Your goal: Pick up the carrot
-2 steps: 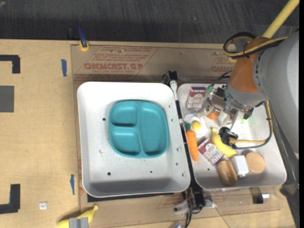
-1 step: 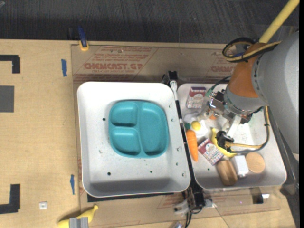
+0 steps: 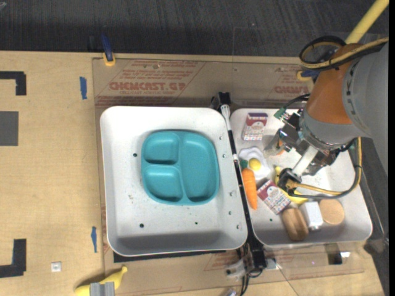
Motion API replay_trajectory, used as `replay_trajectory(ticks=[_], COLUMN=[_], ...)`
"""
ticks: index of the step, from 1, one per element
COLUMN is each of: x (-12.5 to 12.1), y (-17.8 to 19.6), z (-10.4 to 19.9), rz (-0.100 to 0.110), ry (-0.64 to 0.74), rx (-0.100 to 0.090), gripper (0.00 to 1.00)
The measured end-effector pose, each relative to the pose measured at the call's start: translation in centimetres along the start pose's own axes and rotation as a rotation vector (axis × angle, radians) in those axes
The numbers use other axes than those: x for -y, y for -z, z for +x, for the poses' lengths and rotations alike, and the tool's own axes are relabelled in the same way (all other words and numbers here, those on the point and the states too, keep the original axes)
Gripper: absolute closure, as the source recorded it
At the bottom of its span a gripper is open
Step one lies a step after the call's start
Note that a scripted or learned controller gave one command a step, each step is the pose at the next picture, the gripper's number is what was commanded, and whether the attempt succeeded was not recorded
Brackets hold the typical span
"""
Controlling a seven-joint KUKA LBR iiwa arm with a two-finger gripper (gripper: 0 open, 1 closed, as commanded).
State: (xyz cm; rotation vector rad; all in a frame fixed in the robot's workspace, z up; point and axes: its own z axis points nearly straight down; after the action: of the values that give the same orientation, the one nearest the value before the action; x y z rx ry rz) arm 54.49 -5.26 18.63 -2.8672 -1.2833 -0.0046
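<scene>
The orange carrot [image 3: 249,187] lies lengthwise along the left wall of the right bin [image 3: 358,227], its green top end pointing to the far side. My gripper [image 3: 295,158] hangs over the middle of the right bin, to the right of the carrot and apart from it. Nothing shows held in it. The grey arm with its orange band [image 3: 327,97] reaches in from the upper right.
The left bin [image 3: 117,184] holds a teal divided plate [image 3: 181,166]. Around the carrot lie a white and yellow piece [image 3: 252,161], a red and white carton [image 3: 255,127], a small packet [image 3: 274,198], a brown loaf [image 3: 295,223], a white block [image 3: 313,216] and a tan disc [image 3: 332,211].
</scene>
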Motion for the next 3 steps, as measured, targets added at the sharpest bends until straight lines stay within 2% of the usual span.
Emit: replay_trajectory(ticks=[1, 2, 3], x=[5.9, 9.4, -1.1], y=[-0.3, -0.3, -0.2], z=[0.9, 0.5, 2.4], rz=[0.012, 0.010, 0.002], ry=[-0.166, -0.158, -0.204], rx=[0.007, 0.007, 0.006], gripper=[0.00, 0.00, 0.00])
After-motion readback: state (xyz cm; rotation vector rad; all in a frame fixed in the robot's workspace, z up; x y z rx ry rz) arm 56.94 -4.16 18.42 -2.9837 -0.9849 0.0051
